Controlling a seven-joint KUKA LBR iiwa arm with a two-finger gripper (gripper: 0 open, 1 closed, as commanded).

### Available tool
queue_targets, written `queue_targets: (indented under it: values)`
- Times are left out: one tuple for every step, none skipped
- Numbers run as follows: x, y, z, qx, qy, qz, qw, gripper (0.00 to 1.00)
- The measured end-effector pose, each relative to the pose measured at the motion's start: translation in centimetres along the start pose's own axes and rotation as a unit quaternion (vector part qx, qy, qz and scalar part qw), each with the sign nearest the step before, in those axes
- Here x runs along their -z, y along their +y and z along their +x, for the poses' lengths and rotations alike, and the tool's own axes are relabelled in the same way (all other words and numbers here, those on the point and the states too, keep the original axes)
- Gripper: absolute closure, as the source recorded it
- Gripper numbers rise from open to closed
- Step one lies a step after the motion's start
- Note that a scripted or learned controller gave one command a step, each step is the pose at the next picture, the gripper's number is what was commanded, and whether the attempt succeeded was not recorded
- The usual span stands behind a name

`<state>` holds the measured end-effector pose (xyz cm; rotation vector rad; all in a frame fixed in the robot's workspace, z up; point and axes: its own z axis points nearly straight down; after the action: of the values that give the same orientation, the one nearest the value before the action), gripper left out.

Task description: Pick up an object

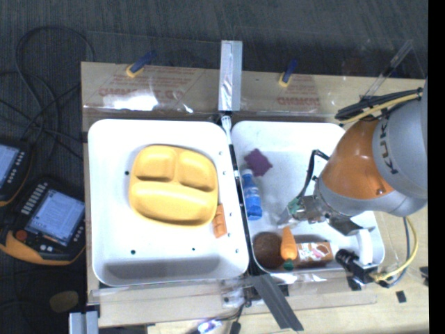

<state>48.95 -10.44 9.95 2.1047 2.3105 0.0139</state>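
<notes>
In the right bin lie a purple scrap, a blue bottle along the left wall, and at the front a brown round thing, an orange carrot-like piece and a brown-labelled packet. My gripper hangs over the middle of this bin. It is right of the blue bottle and just above the carrot piece and packet. I see nothing held in it. The left bin holds a yellow compartment tray and a small orange piece by its right wall.
The arm's orange band and grey body cover the right side of the right bin. A metal divider strip stands behind the bins. Handheld controllers and cables lie left of the bench.
</notes>
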Motion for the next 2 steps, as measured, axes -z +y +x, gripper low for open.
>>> queue_targets:
  values:
    - [3.65,-0.37,0.40,-0.018,0.003,0.010,0.9998,1.00]
    - [4.43,-0.37,0.47,-0.017,0.004,0.012,0.9998,1.00]
